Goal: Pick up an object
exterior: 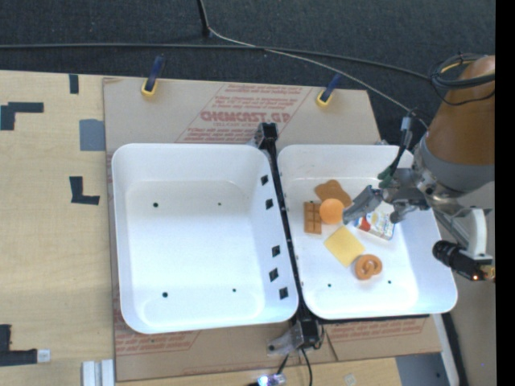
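The right white bin (418, 296) holds several small objects. An orange ball (331, 211) lies against a brown cookie-shaped piece (331, 190), with a brown chocolate bar (312, 217) to its left. A yellow wedge (344, 246) and an orange ring-shaped piece (368, 267) lie nearer the front. A small white packet with red and blue print (380, 227) lies to the right of the ball. My gripper (375, 212) hangs over that packet, open, its fingers spread to either side. Nothing is lifted between them.
The left white bin (133, 215) stands beside the right one, with a black divider strip (278, 223) between them. Both sit on a cardboard sheet (241, 111) held by two yellow clamps. A black cable runs across the back.
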Motion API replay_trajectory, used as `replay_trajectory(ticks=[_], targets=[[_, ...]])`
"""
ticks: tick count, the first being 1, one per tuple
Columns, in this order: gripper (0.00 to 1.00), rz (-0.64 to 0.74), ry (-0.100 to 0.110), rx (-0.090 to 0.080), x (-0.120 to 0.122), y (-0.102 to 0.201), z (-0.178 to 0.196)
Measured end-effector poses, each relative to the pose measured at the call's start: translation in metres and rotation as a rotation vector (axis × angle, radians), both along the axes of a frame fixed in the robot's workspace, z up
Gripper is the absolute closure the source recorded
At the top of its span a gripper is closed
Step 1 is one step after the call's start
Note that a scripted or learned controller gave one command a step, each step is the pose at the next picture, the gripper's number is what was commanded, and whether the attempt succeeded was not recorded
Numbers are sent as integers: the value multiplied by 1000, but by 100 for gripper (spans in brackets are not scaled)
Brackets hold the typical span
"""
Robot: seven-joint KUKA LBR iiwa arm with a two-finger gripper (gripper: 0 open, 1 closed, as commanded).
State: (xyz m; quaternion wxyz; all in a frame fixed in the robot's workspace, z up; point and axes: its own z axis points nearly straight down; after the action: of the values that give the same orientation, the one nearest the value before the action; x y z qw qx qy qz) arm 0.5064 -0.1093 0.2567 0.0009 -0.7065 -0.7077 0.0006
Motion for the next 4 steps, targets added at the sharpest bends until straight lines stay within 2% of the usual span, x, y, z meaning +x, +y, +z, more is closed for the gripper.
replay_trajectory(ticks=[1, 2, 3, 4], targets=[[0, -1, 2, -1, 53, -20, -126], [0, 3, -6, -2, 119, -8, -174], [100, 1, -10, -3, 119, -9, -159], [0, 1, -9, -3, 118, -9, -160]])
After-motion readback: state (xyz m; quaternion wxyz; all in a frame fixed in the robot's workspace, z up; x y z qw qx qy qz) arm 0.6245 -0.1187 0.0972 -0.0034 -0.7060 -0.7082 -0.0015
